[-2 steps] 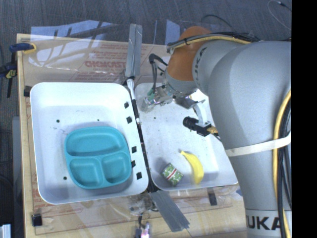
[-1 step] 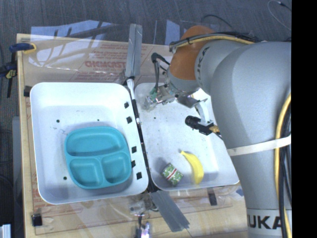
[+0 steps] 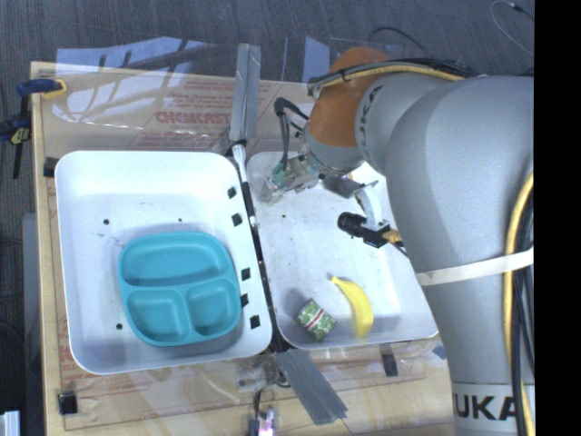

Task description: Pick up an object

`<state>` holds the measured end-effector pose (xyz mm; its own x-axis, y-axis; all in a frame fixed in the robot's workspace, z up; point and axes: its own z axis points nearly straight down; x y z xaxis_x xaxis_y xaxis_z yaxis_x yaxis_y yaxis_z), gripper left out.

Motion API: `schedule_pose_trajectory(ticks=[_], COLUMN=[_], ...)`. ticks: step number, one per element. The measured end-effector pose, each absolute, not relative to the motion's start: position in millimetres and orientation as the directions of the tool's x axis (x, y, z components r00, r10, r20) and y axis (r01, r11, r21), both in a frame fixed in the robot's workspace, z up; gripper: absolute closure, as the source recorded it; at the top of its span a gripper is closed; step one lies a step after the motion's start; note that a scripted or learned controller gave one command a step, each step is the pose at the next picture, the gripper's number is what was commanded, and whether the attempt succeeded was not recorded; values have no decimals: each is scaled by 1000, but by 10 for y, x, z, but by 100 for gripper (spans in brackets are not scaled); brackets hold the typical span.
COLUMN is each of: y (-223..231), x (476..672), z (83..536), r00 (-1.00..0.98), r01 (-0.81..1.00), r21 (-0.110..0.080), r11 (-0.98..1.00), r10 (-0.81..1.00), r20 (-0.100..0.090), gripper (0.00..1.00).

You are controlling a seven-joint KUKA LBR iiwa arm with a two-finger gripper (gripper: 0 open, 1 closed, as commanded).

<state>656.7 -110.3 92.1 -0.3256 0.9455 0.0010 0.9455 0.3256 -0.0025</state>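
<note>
Huge grey arm (image 3: 454,180) right up front on the right side, orange band above the wrist, bent over the right bin (image 3: 300,243). Gripper (image 3: 279,182) low in that bin's far left corner, close to the wall next to the left bin (image 3: 82,243). Honestly can't tell whether open or shut from this angle, too small and cluttered around the tip.

Banana (image 3: 354,305) lying loose near the front edge of the right bin, curved, well apart from the gripper. Just beside it on the left, small green, red and white can (image 3: 315,319), tipped on its side by the look of it. Close to the banana, but can't say for sure whether touching.

Over in the left bin, blue divided tray (image 3: 177,289) with three compartments, sitting flat toward the front half, one long compartment at the back and two smaller ones in front.
</note>
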Motion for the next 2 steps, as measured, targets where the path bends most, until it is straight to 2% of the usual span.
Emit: schedule_pose_trajectory(ticks=[1, 2], y=[-1827, -1353], x=[5744, 4798], z=[961, 909], r00=[-421, -389], r01=[907, 921], r21=[-2, -3], r11=[421, 389], r10=[907, 921], r20=[0, 3], gripper=[100, 100])
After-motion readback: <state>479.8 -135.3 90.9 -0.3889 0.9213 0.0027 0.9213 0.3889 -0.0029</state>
